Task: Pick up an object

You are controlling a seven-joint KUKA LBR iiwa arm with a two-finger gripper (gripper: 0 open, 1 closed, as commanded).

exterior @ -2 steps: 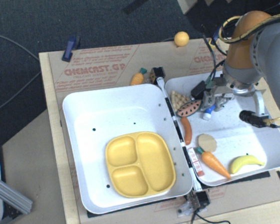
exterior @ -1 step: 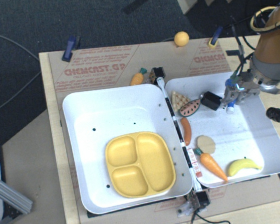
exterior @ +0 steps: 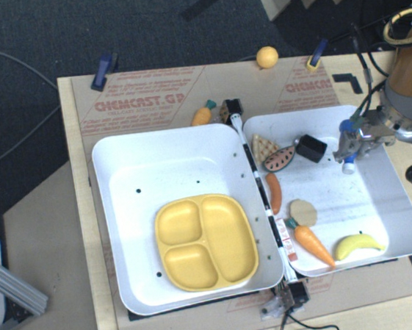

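The right bin (exterior: 386, 192) holds several toy foods. A black block (exterior: 311, 147) lies at the back, with a waffle piece (exterior: 264, 146) and a brown oval piece (exterior: 280, 159) to its left. An orange sausage (exterior: 274, 192) lies along the left wall. A tan round cookie (exterior: 303, 212), a carrot (exterior: 312, 243) and a yellow banana (exterior: 358, 245) lie nearer the front. My gripper (exterior: 348, 153) hangs over the back right of this bin, just right of the black block, and I see nothing in it.
The left bin (exterior: 162, 165) holds a yellow divided plate (exterior: 206, 240). Outside the bins, a yellow ball (exterior: 267, 57) and a small orange toy (exterior: 202, 115) rest on the board behind them. Blue clamps (exterior: 103, 71) (exterior: 317, 54) grip the board's back edge.
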